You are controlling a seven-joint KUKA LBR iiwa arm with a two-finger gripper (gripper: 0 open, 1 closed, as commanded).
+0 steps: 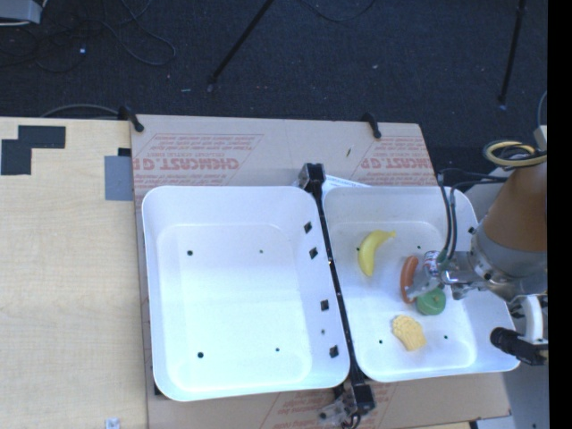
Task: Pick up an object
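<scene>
Camera view puts the gripper (431, 280) low in the right white bin (465, 351), over the round green object (432, 303), probably targeting it; its claw state cannot be told.

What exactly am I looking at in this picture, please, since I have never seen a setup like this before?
This is a single camera fixed above a workbench, looking down at a slant. Two shallow white bins sit side by side: the left bin and the right bin. A grey robot arm with an orange band reaches in from the right; its gripper is low over the right bin. There lie a yellow banana, an orange-red carrot-like piece, a green round object and a yellow corn-like piece. Whether anything is held cannot be told.
</scene>
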